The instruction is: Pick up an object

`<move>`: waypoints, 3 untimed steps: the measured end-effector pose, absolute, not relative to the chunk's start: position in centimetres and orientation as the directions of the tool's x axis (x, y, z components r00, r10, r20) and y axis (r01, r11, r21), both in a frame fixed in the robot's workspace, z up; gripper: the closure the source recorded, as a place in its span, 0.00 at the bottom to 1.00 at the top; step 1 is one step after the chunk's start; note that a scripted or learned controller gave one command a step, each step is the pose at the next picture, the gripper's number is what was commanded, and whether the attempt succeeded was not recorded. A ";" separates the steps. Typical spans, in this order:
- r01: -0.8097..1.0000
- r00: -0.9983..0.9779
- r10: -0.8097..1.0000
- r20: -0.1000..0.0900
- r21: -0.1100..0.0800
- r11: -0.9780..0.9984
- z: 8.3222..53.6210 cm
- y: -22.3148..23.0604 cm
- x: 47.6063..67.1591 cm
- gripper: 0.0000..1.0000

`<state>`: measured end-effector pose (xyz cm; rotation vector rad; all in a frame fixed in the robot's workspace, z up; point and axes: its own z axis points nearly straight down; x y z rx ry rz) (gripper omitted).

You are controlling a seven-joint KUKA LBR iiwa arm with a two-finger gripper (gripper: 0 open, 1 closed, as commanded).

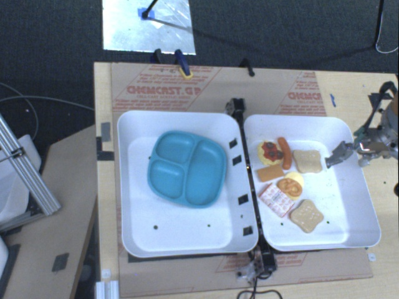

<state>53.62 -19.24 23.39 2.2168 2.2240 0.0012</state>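
Observation:
The right bin (355, 229) holds several toy foods. A yellow slice with red topping (269, 151) and an orange sausage (285, 152) lie at its upper left. A pale bread slice (307, 161) lies beside them. Below are an orange block (270, 173), a round orange and yellow piece (290, 185), a red-and-white packet (276, 200) and a tan toast (305, 215). My gripper (340, 154) hangs over the right side of this bin, just right of the pale bread slice and apart from it. Nothing shows in its grasp.
The left bin (134, 223) carries a blue divided plate (187, 168) in its middle. A black divider with clips (244, 167) runs between the bins. The arm's wrist (377, 139) comes in from the right edge. A metal sheet (148, 17) lies behind the bench.

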 end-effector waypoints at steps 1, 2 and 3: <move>1.000 -0.009 1.000 -0.006 0.023 0.009 45.6 -15.8 56.5 0.00; 1.000 -0.012 1.000 0.001 0.010 0.012 52.9 -7.3 52.5 0.00; 1.000 -0.010 1.000 0.001 0.004 0.010 53.6 -1.8 48.5 0.00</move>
